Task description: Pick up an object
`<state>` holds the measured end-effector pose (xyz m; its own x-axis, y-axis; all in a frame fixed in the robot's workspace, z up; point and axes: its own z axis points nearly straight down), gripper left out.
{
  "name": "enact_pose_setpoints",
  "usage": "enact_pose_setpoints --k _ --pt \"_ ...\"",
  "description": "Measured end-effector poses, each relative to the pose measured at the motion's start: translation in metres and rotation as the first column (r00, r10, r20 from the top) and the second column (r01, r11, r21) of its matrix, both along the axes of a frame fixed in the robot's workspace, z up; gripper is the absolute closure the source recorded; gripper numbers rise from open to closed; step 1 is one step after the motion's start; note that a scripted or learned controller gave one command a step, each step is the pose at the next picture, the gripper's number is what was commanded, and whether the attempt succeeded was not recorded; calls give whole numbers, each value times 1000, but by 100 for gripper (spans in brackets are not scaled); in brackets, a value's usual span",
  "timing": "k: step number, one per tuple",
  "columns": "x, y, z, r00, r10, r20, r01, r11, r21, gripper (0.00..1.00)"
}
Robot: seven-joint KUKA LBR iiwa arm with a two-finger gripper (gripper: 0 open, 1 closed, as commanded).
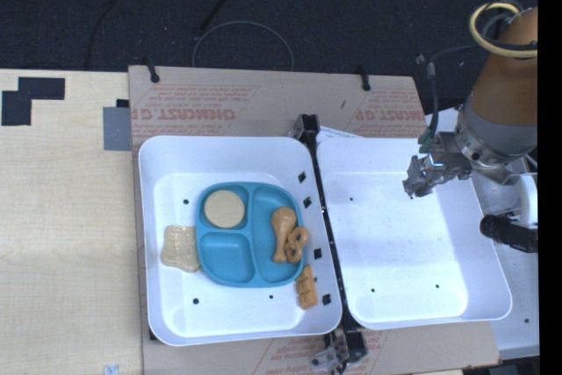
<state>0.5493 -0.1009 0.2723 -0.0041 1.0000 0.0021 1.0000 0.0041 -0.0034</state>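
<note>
You saw the gripper (420, 182) hang over the right bin (457, 303), finger state impossible to tell, while the blue tray (230, 263) sat in the left bin (167, 312).

The arm (505, 105) is a thick, rounded grey column with a broad orange band above the wrist, and a loop of yellowish cable circles its top. Below the grey wrist sits the tool (423, 176), a small cluster of dark grey metal parts. A thin black cable curves down just above it.
</note>
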Motion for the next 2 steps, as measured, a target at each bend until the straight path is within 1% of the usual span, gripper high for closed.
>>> enact_pose_setpoints --k 1,2 --pt "-9 50 2 1000 0 0 0 1000 0 100" --pt "-21 110 -3 1000 1 -2 -1 1000 0 100"
